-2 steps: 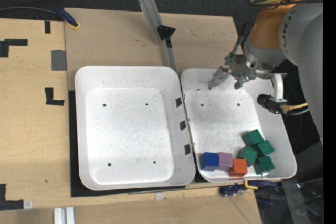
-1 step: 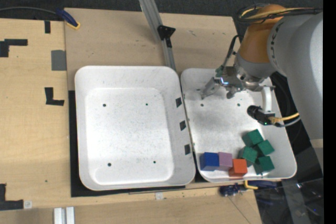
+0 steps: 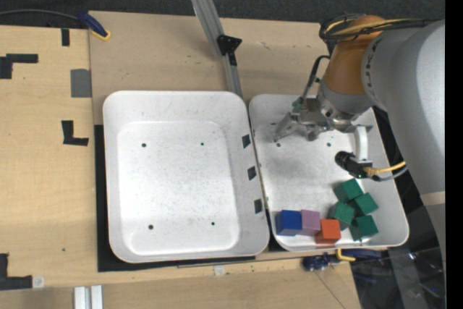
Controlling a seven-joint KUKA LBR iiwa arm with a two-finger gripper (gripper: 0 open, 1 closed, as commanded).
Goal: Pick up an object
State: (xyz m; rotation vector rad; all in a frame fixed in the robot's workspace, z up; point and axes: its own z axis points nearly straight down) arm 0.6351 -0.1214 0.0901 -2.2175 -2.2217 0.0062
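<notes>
My end effector [image 3: 289, 129] hangs over the right bin's [image 3: 289, 184] far end, fingers spread, holding nothing. So no pick yet; the blocks [image 3: 329, 222] sit untouched at the near end.

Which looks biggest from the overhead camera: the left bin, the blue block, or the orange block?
1. Left bin, by far the largest.
2. Blue block and orange block look about alike, so I won't rank them.

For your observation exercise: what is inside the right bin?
Inside the right bin: blue, lilac and orange blocks, plus green blocks, near its front edge. The gripper and arm cover part of the far floor.
</notes>
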